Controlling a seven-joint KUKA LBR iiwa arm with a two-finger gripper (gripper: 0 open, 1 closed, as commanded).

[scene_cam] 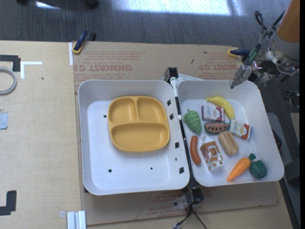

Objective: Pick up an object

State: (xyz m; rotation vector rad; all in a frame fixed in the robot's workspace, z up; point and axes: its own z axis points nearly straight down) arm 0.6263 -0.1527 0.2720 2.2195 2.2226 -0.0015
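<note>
Red print on cardboard sheet [109, 61] under bins, mirrored, not reliably legible; cartons' labels too small.

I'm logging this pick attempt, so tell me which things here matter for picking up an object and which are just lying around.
Job:
gripper
banana
carrot
sausage
bread roll
right bin

Lying about:
yellow divided plate
left bin
blue clamp

We see the arm [290, 27] cut off at the top right edge. The gripper [244, 74] is too small and blurry to read.
</note>
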